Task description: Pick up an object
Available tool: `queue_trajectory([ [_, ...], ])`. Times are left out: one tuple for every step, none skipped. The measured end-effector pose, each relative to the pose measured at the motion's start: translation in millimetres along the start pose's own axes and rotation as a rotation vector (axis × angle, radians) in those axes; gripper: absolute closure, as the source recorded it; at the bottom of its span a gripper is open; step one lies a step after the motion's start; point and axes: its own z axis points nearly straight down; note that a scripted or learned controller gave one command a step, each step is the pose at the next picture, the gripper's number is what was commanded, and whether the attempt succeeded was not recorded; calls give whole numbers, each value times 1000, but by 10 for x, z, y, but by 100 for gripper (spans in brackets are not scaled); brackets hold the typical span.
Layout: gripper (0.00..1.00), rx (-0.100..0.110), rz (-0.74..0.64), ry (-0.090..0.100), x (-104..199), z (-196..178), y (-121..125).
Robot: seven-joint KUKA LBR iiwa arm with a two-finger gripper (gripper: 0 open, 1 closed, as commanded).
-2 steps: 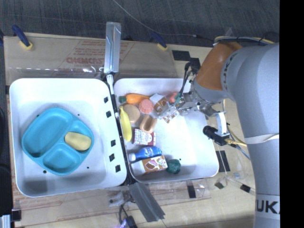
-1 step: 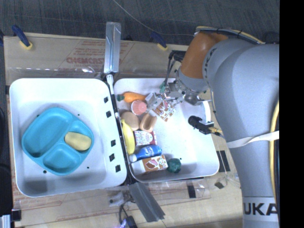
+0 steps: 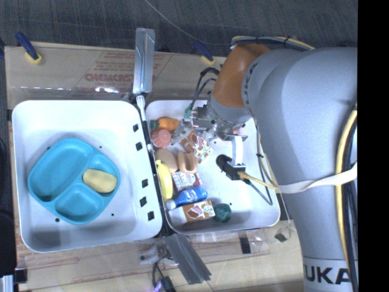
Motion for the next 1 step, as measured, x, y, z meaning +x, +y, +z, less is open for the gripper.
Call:
queue_trajectory([
  [100,1,-5,3,17,-105,6],
])
